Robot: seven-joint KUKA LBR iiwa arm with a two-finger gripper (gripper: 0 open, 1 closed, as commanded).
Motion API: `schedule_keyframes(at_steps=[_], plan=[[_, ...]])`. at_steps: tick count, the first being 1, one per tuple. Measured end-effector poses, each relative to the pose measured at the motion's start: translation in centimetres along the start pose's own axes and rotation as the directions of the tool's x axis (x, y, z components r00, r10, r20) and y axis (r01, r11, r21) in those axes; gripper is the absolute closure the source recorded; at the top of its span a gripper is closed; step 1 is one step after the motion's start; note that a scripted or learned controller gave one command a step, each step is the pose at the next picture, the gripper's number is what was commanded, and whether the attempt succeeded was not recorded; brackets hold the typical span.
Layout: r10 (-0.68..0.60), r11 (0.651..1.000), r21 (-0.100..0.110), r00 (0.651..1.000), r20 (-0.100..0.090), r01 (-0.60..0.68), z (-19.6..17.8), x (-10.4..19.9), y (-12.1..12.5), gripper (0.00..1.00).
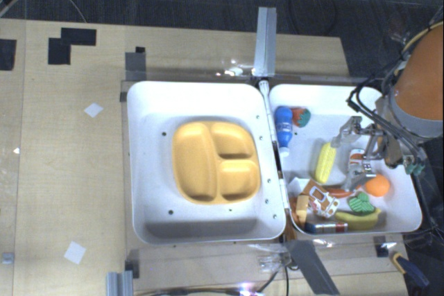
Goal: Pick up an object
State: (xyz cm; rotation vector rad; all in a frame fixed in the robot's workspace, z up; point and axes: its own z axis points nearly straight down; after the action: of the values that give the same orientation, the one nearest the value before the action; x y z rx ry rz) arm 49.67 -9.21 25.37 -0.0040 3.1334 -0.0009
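White left bin: one yellow sectioned tray at its middle, three compartments, nothing in them. White right bin: blue bottle against the dividing wall, small orange-and-teal toy touching it. Yellow corn cob upright mid-bin. Along the near wall: printed carton, dark marker, banana with green leafy piece on top. Orange ball just right. Gripper low between corn and ball; fingers spread, nothing held.
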Motion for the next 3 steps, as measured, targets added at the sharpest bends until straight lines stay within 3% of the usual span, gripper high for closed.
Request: schedule_keyframes(at_steps=[1, 2, 3], plan=[[-0.104, 0.995, -0.002, 0.995, -0.007, 0.104, 9.8, -0.9, -0.8, 0.00], [0.280, 0.960, 0.001, 0.960, -0.001, -0.280, 14.2, -4.9, -7.5, 0.00], [0.695, 0.719, 0.000, 0.719, 0.001, -0.695, 15.4, -10.0, -5.8, 0.00]])
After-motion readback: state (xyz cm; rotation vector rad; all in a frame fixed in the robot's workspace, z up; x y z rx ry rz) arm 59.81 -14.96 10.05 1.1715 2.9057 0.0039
